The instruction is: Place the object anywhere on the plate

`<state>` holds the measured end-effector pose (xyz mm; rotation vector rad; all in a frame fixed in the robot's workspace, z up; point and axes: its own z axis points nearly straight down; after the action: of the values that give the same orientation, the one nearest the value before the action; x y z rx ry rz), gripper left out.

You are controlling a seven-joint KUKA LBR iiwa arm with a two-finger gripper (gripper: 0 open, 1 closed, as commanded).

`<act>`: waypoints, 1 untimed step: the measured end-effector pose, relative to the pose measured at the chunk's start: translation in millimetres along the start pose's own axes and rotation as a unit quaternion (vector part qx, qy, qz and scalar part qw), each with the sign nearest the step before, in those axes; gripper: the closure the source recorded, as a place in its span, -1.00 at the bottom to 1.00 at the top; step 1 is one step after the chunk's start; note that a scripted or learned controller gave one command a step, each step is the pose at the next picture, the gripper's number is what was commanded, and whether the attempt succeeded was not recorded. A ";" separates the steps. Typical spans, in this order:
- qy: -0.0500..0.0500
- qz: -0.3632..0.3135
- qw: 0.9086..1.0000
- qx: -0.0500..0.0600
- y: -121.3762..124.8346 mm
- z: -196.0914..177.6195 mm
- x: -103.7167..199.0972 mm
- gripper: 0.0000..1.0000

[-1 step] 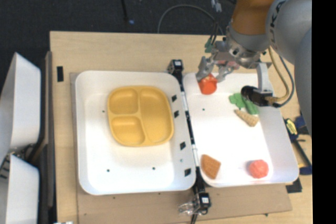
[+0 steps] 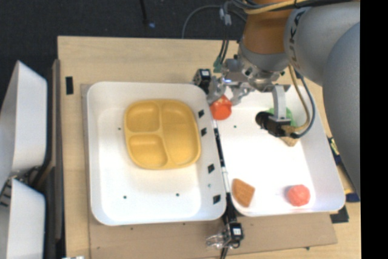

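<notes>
- My tool (image 2: 225,96) is over the far left corner of the right bin (image 2: 267,167), close to the wall it shares with the left bin (image 2: 100,154).
- Tool state: can't tell how far open it is from this angle.
- Orange-red round object (image 2: 222,109) sits right at the tip of my tool, touching or nearly touching it. I can't tell if it is gripped or just lying under the tip.
- That object is inside the right bin, against its left wall and apart from the plate.
- My arm (image 2: 315,21) comes in from the right, with its orange band above the wrist over the bin's far edge.
- A small green thing (image 2: 290,113) is near the right bin's far right side, partly hidden.
- An orange-brown wedge (image 2: 244,192) lies in the right bin's near left corner.
- A pink-red ball (image 2: 297,195) lies in the right bin near the front right, well apart from the wedge.
- The yellow plate (image 2: 162,133), with three compartments, lies flat in the middle of the left bin with nothing on it.
- Both bins sit side by side on the wooden counter (image 2: 73,51).
</notes>
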<state>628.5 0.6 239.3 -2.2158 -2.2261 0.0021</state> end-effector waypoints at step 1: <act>0.000 0.000 1.000 0.000 -25.6 8.6 47.6 1.00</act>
<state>602.8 48.1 230.7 -2.2146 -2.2269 0.0021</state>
